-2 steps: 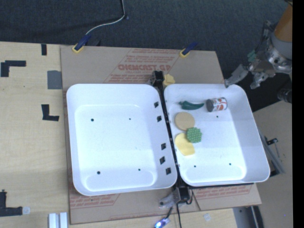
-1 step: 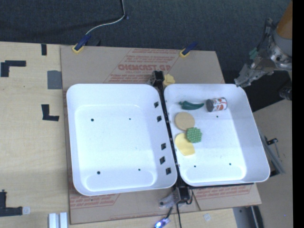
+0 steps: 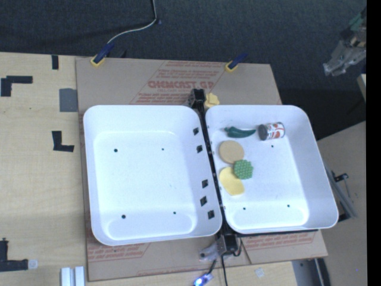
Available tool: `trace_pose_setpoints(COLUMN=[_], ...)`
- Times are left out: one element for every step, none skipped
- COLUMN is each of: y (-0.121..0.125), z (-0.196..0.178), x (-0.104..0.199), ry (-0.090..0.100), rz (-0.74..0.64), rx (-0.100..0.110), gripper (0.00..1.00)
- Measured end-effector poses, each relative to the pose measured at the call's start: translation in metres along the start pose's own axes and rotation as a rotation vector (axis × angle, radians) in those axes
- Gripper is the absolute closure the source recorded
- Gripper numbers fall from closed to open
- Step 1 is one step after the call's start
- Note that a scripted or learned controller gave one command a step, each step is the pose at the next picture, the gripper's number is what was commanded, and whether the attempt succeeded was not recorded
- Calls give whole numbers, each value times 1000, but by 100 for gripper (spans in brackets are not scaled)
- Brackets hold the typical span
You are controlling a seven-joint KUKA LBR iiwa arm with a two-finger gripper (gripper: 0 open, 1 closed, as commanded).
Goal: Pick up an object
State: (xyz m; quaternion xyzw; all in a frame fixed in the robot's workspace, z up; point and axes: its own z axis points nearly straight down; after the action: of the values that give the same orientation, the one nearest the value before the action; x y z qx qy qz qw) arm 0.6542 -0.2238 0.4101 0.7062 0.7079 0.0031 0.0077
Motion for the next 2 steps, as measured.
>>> trace_pose_setpoints(y=[6,-69], z=[-128,-128], x=[1,-1], ry=[0,6], rz=[-1,4], rx=[0,14], gripper=[100,100])
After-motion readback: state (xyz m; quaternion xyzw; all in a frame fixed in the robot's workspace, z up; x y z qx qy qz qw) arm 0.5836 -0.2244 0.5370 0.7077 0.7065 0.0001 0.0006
